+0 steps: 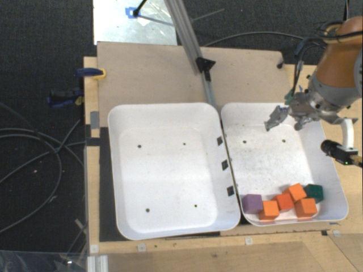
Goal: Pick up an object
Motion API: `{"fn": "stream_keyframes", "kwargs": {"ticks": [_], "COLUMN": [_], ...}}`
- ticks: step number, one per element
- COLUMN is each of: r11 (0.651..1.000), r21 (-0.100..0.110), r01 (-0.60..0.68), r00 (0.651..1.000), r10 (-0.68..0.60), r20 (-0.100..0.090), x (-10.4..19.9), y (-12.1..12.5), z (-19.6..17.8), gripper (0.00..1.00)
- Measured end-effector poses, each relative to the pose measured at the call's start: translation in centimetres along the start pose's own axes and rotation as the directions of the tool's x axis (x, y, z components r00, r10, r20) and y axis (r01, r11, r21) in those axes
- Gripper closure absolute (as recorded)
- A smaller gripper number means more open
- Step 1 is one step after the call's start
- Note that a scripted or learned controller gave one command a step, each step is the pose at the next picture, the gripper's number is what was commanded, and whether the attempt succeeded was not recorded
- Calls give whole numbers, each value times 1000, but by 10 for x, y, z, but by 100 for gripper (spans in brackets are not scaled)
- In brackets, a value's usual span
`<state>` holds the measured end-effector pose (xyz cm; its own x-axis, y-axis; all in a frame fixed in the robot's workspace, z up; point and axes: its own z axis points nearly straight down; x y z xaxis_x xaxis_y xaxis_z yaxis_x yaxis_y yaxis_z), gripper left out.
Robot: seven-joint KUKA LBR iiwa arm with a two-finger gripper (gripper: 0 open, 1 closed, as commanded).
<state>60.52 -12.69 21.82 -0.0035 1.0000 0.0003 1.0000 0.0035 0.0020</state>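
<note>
"How far along are you?"

"Barely started, by my reckoning. My jaws (288, 118) hang over the far end of the right bin (266, 152), and nothing sits between them. Whether they are spread or closed I cannot tell from this angle."

"Where are the things to pick?"

"All bunched in the near corner of that same bin, well apart from me. A purple block (252, 202) lies at the left of the cluster, orange blocks (284, 200) crowd the middle touching one another, and a dark green block (314, 192) sits at the right end against the wall."

"And the left bin (164, 169)?"

"Not my concern, I'd say; the blocks are on my side of the table (147, 72)."

"So what remains?"

"Everything, I judge: travel to the near corner, descend on one block, close, lift. The purple one looks easiest, being least hemmed in."
</note>
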Motion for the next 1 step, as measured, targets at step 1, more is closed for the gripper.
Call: {"fn": "stream_keyframes", "kwargs": {"ticks": [1], "r11": [1000], "r21": [-9], "r01": [-5], "r00": [1000], "r10": [5], "r20": [6], "x": [-59], "y": [-14], "z": [-97], "gripper": [0]}}
